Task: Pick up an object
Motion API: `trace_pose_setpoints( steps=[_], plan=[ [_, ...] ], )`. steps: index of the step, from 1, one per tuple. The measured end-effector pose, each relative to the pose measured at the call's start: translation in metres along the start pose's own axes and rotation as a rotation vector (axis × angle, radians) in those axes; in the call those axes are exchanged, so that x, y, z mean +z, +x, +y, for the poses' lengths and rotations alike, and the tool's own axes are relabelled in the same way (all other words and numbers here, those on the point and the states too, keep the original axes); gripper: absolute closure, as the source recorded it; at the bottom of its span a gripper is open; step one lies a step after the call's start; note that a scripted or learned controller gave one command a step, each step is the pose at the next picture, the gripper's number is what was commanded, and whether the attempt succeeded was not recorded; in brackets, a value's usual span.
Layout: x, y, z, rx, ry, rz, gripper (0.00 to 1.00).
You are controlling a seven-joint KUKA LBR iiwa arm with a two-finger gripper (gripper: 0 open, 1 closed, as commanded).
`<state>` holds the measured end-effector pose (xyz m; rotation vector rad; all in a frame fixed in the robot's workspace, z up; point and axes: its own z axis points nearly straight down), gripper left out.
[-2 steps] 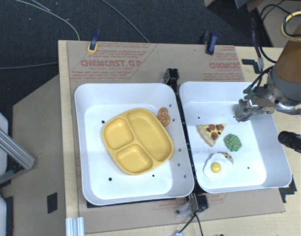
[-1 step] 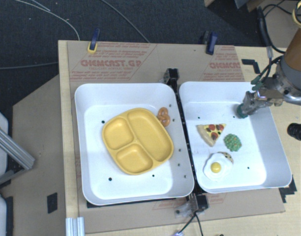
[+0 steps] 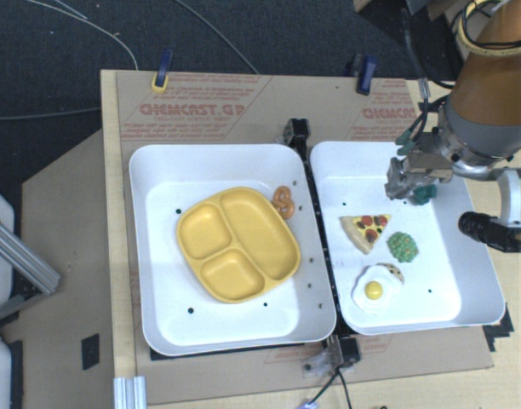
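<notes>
Red "CHEMCAST GP" lettering [image 3: 192,109] marks the bench sheet; claw [image 3: 407,186] state unreadable.

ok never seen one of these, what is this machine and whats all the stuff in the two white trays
This is one picture, taken by a fixed camera above a bench, looking down at a slant. The grey and orange shape at the right is a robot arm; its gripper, a two-finger claw, hangs over the right bin. A teal object sits right beside it; I cannot tell whether it is gripped. That bin also holds toy food: a pizza slice, a green broccoli-like piece and a fried egg. The left bin holds a yellow divided plate, with a small pretzel at its edge.
</notes>
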<state>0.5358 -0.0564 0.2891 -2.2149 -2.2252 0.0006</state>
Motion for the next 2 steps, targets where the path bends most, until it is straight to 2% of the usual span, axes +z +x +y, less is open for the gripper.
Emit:
trace_pose_setpoints(
  steps=[2],
  plan=[
    [0.031, 0.114, 0.029, 0.0, -0.003, 0.0, 1.0]
  ],
)
